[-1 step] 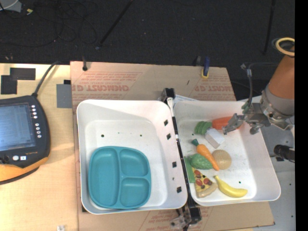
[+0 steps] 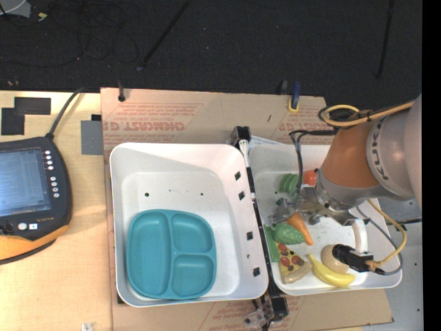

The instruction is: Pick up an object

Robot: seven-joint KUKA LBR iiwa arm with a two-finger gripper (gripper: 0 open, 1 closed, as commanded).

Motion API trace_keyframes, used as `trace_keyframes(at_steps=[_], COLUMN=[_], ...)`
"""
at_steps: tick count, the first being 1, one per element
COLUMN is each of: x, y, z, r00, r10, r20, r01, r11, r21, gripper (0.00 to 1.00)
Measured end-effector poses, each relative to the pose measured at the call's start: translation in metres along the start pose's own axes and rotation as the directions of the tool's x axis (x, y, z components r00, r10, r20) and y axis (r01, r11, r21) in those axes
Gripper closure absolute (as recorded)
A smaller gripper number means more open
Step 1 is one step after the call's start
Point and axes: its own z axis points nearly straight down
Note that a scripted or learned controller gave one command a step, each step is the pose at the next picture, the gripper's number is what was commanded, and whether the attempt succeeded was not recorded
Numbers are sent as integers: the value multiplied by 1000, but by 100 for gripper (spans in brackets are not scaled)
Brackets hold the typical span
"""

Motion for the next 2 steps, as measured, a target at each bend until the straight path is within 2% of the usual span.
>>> trace_keyframes(at_steps=[1,2], x=[-5,64], y=[2,-18], z=[-16,-101], r00=[1000,1000], r10=[8,0], r20=[5,4], r01=[-8,0], r11=[1000,1000], r21=[-8,-14], gripper=[100,100])
